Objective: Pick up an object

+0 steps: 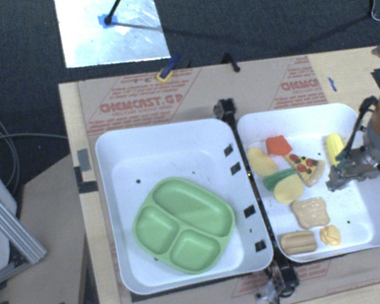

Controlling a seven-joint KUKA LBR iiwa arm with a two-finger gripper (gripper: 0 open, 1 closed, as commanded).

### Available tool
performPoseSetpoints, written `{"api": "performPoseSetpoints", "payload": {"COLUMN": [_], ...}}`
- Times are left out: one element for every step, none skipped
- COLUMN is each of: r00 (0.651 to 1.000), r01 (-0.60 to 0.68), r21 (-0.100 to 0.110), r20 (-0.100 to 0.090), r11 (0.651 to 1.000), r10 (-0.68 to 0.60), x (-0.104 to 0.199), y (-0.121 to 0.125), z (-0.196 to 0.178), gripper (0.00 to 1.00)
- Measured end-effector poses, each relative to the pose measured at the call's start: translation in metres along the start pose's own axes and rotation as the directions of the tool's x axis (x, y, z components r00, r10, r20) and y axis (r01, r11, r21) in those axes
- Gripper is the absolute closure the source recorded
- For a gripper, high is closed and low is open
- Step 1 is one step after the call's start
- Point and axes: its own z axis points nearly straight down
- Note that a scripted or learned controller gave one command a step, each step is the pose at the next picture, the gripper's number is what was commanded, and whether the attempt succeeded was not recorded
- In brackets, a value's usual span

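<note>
Pincer [339,180] is seen low in right bin [362,224], beside corn cob [334,148] and pizza slice [307,167]; open/closed can't be told, nothing seen gripped. Approach is judged aimed at the toy-food cluster, prob. the corn since it's nearest. Also in that bin: red piece [278,145], yellow pieces, toast [310,212], hot dog bun [298,242]. Items are packed close, so neighbours may be bumped. Green divided plate [183,224] is held in left bin [125,169], well apart, on worktop [145,94].
</note>
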Motion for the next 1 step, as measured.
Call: {"api": "performPoseSetpoints", "payload": {"r00": [1.000], "r01": [0.006], "r21": [0.019], "r20": [-0.008], "r11": [1.000], "r10": [-0.006], "x": [0.0335], "y": [-0.0053], "z": [0.0815], "gripper": [1.00]}}
